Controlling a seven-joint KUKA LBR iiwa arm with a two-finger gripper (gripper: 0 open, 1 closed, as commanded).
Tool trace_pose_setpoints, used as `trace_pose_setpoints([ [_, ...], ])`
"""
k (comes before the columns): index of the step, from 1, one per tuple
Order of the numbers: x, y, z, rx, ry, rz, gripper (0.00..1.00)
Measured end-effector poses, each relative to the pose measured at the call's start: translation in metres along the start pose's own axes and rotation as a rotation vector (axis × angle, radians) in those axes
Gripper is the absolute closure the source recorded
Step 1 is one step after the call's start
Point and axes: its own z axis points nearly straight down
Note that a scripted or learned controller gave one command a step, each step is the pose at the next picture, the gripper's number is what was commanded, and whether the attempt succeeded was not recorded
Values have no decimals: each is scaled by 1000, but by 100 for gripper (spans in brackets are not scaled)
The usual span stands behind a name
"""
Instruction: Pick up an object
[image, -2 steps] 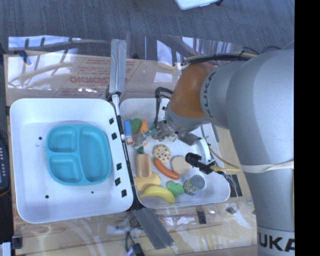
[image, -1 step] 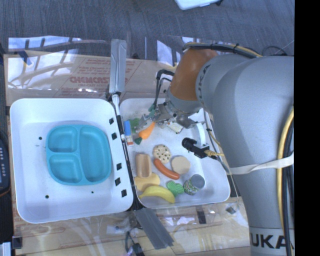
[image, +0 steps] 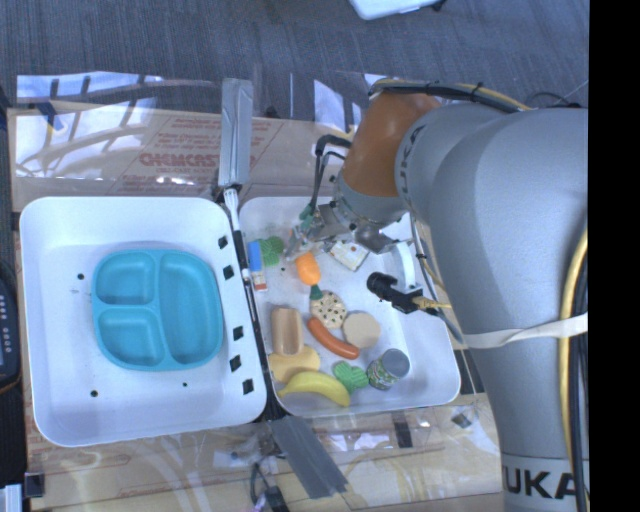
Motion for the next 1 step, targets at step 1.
trace_pose_setpoints([
  [1,35,19,-95,-11,-1,-51,100],
])
